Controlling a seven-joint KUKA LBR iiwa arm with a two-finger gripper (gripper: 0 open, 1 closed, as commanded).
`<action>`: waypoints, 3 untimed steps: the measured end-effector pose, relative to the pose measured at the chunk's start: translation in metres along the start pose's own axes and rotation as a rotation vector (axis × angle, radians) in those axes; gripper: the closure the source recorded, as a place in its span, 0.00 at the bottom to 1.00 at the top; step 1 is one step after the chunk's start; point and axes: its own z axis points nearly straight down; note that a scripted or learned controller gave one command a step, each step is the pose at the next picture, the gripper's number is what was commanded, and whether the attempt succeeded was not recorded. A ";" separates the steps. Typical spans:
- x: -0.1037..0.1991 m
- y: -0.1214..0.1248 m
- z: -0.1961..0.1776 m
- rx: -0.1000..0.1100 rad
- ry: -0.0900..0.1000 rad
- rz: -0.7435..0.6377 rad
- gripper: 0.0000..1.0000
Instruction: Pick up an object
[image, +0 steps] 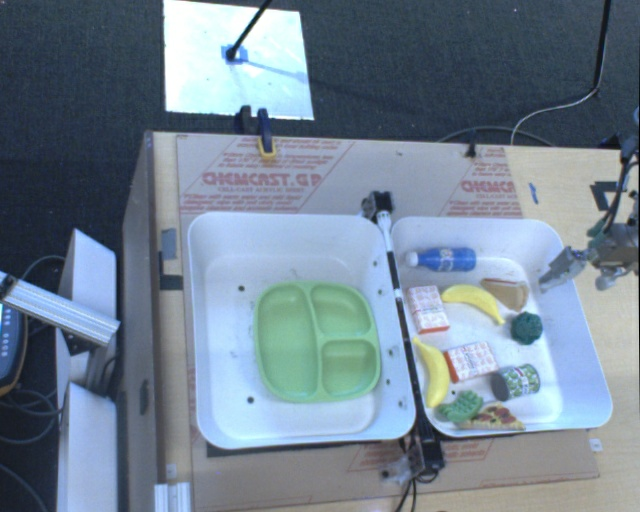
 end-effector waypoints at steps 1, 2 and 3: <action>-0.016 0.058 0.095 0.003 0.001 -0.001 0.00; 0.006 0.033 0.196 0.001 0.001 0.002 0.00; 0.011 -0.015 0.196 0.002 0.001 0.002 0.00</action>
